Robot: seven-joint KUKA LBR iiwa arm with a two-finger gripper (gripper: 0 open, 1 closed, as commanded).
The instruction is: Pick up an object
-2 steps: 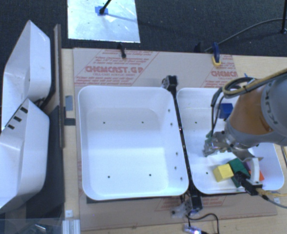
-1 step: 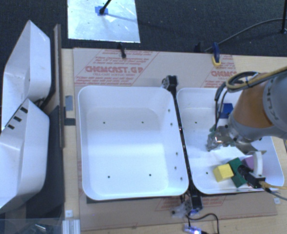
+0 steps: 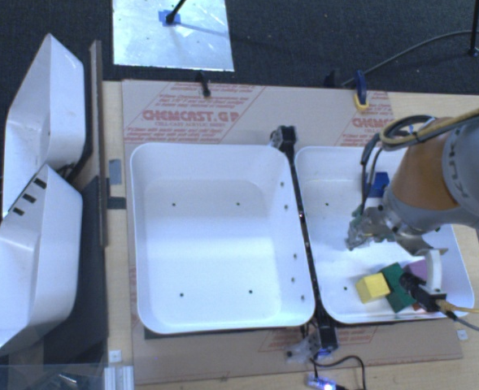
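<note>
On the worktop (image 3: 442,108) the left white bin (image 3: 215,157) and the right white bin (image 3: 328,165) lie side by side. The gripper (image 3: 358,236) hangs low over the middle of the right bin, tipped down and leftward. Whether it is open or closed cannot be told. The yellow block (image 3: 372,287) lies on the bin floor towards the front, apart from the gripper. It touches a green block (image 3: 398,289) on its right, and a pink piece (image 3: 418,266) lies just behind that. A blue thing (image 3: 377,185) shows near the back wall, beside the grey arm (image 3: 467,169) with its orange band (image 3: 422,181).
</note>
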